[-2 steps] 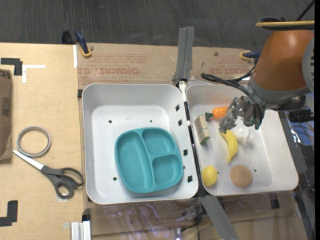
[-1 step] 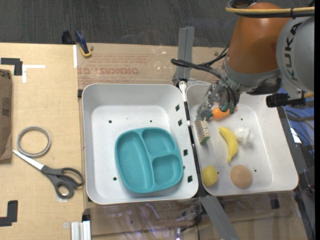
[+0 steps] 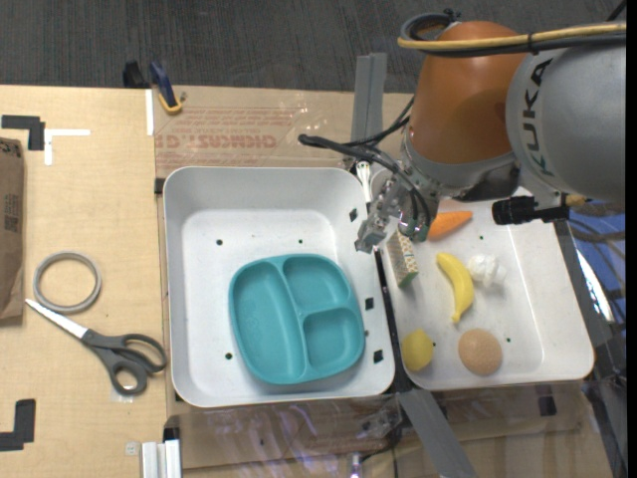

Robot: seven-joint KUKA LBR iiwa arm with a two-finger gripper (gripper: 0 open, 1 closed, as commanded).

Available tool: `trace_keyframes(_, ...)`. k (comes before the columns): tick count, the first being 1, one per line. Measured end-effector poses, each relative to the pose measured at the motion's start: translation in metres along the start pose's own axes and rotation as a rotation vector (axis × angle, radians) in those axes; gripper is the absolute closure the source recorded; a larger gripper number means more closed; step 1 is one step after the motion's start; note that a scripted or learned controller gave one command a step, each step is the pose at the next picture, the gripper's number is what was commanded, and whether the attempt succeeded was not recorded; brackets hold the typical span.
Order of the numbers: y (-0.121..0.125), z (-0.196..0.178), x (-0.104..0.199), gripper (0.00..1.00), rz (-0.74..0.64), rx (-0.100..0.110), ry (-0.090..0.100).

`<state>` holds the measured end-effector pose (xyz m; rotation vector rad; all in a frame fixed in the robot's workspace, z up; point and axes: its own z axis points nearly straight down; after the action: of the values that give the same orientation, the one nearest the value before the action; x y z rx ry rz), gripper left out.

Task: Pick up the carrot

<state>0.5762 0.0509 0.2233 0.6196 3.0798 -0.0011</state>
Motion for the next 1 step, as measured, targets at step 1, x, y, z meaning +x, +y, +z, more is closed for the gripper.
trace_keyframes(1, -0.0071, 0.032, 0.0422, 1.0, 0.048, 0.0, 0.0)
